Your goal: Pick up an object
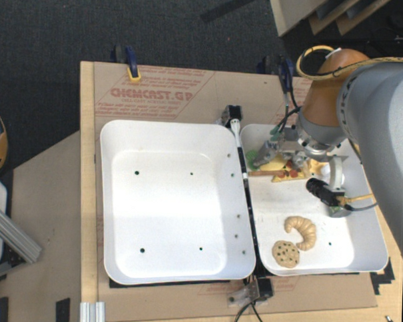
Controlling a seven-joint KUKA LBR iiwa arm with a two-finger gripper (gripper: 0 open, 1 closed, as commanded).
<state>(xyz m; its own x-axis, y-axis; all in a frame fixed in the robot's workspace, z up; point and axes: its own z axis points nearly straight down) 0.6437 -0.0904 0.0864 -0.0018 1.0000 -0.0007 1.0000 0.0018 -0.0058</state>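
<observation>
The arm is reaching in from the right and hanging low over the far end of the right bin (357,260), with the gripper (301,158) sitting down among a small heap of objects there; from where I am standing the wrist is covering the tip, so I cannot tell whether it is spread or closed, or whether anything is in it.

Right under and just left of the gripper a yellow wedge-shaped piece (273,168) is lying, with something green (260,155) beside it toward the divider and a bit of red (292,171) touching it (the pile is too jumbled to name the pieces with any confidence).

To do this step well, I am judging that the tool should be settling on one piece only, squarely over its middle, and closing before lifting straight up, since neighbours touching each other could be dragged or knocked aside.

Nearer to me in the same bin, well apart from the gripper, a croissant (302,231) is lying, and a chocolate-chip cookie (285,253) is sitting just beside it. The left bin (122,137) is lying across the divider.
</observation>
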